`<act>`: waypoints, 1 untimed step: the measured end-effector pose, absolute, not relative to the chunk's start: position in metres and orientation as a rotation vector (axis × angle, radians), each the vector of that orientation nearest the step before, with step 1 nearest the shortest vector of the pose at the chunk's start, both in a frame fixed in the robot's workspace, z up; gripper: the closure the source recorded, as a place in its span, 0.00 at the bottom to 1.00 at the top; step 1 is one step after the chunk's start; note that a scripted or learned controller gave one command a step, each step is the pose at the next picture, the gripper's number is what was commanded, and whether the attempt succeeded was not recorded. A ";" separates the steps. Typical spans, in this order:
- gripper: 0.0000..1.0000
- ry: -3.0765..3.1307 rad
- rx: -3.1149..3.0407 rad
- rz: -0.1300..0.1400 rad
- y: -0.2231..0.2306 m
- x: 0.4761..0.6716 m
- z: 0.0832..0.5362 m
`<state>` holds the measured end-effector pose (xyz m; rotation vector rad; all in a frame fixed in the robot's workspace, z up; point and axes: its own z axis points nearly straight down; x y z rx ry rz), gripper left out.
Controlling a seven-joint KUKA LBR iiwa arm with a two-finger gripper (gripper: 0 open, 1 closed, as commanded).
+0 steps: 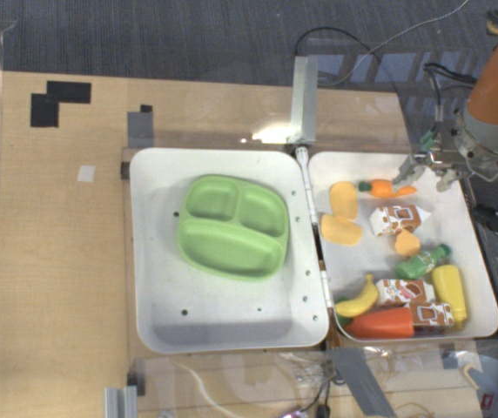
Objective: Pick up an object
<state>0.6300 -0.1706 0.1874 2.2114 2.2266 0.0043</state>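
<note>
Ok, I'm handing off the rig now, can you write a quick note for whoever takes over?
Gripper: at the right bin's far right corner, above the toy carrot; nothing visibly held, finger state unclear.
Right bin: carrot, two orange pieces, small carton, green bottle, banana, yellow bottle and more.
Left bin: green divided plate.
Done: no pick yet.
Left: grasp and lift one object.

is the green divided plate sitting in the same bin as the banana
No, the green plate lies alone in the left bin, while the banana is in the right bin among the other toy foods.
</note>
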 end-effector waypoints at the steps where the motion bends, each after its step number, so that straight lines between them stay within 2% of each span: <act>1: 0.00 2.314 2.116 0.006 -0.159 0.636 0.092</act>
